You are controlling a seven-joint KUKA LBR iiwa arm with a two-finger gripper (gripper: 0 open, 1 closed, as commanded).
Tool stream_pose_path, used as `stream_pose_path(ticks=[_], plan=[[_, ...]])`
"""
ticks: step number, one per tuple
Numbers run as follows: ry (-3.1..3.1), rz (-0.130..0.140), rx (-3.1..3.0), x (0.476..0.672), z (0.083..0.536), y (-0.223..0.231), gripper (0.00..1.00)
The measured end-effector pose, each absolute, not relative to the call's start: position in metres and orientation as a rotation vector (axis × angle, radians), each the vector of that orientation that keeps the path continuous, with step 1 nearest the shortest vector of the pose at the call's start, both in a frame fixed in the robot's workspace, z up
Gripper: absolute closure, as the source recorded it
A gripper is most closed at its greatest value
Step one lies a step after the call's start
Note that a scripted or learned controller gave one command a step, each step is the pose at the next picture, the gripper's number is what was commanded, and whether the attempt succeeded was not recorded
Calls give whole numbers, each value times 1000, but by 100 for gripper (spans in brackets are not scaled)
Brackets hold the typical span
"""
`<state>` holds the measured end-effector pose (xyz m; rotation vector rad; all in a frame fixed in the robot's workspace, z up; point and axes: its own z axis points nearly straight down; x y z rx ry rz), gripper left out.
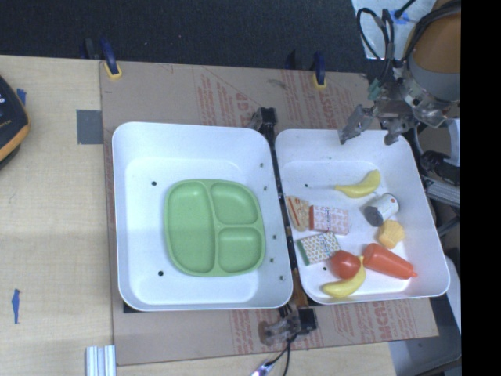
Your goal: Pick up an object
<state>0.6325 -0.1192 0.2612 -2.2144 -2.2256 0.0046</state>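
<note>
The gripper hangs over the right bin's far rim, up at twelve o'clock, its fingers spread apart with nothing between them. There's bare floor just under it. Lower down it's crowded: a banana and a grey can toward three o'clock, printed packets mid-bin, and an orange carrot, a tomato and a second banana packed at five o'clock. The packet print is too small to read. The left bin holds a green divided plate.
</note>
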Motion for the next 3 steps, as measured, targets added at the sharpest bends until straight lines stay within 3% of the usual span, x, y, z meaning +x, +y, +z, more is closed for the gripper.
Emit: stream_pose_path(ticks=[1,2,3], plan=[[-2224,8,-2216,594,186,-182,0],[-2236,-2,-2227,563,112,-211,0],[-2228,-3,-2217,658,95,-211,0]])
